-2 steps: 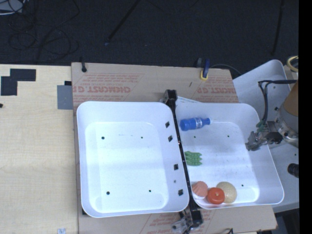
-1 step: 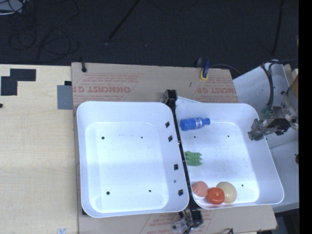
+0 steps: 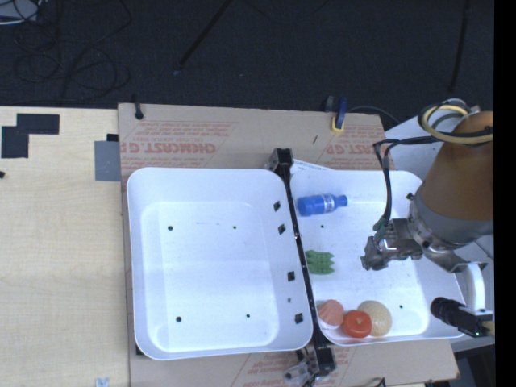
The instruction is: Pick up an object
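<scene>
We're over the right bin [image 3: 403, 185] now, gripper [image 3: 377, 256] hanging abt mid-bin, right of centre. Its state? We can't tell from this angle: it's a dark knot under the wrist, and we see nothing caught in it.

Candidates: blue bottle [image 3: 322, 205] lying on its side at the far-left of the bin, near the divider. Prob. light plastic, stiff, but round & slick, so it'll likely roll; we'd take it across the body, mid-length, not the cap end. Green toy [image 3: 319, 262] sits mid-left, just beside the divider; small, looks soft, low to the floor, tricky pinch.

Near edge: pink piece [image 3: 329, 312], red piece [image 3: 356, 323], beige round piece [image 3: 375, 316], all bunched & touching. Crowded, so a grip there risks nudging neighbours. Left bin [image 3: 145, 216] doesn't concern us. Green toy's closest to us, though the bottle's the bigger, easier target imo.
</scene>
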Tool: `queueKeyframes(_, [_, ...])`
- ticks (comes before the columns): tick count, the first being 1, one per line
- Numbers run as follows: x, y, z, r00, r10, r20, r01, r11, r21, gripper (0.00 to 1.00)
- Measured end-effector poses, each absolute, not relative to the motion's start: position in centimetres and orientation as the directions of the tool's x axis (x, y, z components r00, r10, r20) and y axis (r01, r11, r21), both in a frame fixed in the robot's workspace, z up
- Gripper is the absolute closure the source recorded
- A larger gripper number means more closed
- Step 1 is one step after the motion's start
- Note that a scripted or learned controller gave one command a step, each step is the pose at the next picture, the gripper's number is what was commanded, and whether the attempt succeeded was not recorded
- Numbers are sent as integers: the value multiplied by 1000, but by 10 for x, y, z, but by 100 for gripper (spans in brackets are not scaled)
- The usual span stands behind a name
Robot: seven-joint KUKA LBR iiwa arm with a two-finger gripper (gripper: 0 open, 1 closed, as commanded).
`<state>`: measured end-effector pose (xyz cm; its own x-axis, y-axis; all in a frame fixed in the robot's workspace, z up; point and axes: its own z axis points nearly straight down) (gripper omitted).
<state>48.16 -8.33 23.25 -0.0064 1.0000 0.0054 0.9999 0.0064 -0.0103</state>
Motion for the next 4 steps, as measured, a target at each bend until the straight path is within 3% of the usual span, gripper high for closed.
queueKeyframes(1, [483,-88,235,1,1000,1,1000,-1,-4,0])
queueKeyframes(2, [554,-114,195,-2,1000,-1,1000,2,-2,0])
queueKeyframes(3, [527,-171,257,5,1000,-3,1000,-5,2,0])
queueKeyframes(4, [501,-173,345,0,1000,-2,1000,0,6,0])
